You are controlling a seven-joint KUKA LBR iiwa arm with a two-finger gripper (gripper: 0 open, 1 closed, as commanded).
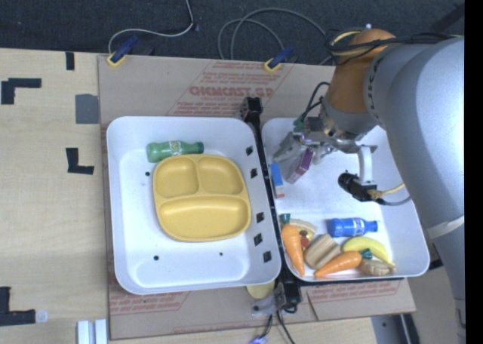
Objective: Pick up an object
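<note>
Hovering over the right bin [407, 214], the hand [296, 155] has something purple [305, 163] between its fingers, seemingly clamped; lift straight, slowly, clear of the divider [260, 176].

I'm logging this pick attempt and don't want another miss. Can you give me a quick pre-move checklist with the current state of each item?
1. End effector over the right white bin: ok, near its upper left corner.
2. Object between its fingers: cannot tell; a purple piece shows there, unclear whether part of the tool.
3. Targets present: ok; blue plastic bottle, yellow banana and two orange carrots crowd the bin's near edge.
4. Targets under the end effector: not ok; they lie nearer the camera.
5. Left white bin contents apart from the arm: ok; yellow divided plate, green bottle.
</note>
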